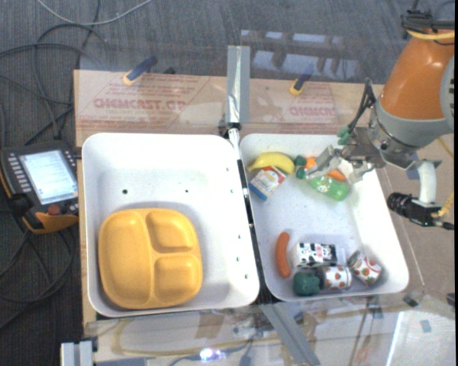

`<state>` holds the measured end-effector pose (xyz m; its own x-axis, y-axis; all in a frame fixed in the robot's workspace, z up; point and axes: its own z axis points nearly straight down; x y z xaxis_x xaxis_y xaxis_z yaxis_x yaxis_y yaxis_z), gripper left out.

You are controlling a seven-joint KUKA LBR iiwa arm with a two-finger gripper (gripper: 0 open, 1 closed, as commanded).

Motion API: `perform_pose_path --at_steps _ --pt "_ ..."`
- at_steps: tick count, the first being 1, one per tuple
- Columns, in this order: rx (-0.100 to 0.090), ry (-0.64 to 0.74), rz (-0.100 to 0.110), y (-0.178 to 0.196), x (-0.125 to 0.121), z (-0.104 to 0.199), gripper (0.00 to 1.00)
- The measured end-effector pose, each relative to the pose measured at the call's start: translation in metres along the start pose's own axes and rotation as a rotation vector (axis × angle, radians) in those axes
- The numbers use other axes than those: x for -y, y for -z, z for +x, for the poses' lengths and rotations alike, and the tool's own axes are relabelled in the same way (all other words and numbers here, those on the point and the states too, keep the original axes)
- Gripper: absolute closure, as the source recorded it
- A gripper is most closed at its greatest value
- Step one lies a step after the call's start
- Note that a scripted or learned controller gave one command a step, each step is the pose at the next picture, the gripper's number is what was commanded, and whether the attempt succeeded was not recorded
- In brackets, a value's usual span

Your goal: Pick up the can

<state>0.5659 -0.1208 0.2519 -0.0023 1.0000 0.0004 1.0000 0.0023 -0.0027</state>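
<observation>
Grey carpet w/ loose cables surrounds the bench (pixel 137 101), which carries two white bins side by side. Left bin (pixel 160 158) holds a yellow divided plate (pixel 149 258) at its lower left. Right bin (pixel 374 227) has a banana (pixel 271 161) and small carton (pixel 265 181) at upper left, a green bottle (pixel 330 187) near upper centre, a sausage (pixel 282 253) lower down. Can (pixel 336 277), white w/ red spots, lies on its side at the bin's lower edge, btwn a dark green lump (pixel 307 283) and a similar spotted cup (pixel 365 269). Gripper (pixel 337 161) sits over the green bottle, upper right of frame, well apart from the can; can't tell if jaws are open or closed. Handheld controller (pixel 40 183) at far left.
</observation>
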Motion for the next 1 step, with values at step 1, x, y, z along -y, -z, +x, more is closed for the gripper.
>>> perform_pose_path --at_steps 1 --pt "-0.001 -0.06 0.002 -0.1161 0.046 0.0125 0.0"
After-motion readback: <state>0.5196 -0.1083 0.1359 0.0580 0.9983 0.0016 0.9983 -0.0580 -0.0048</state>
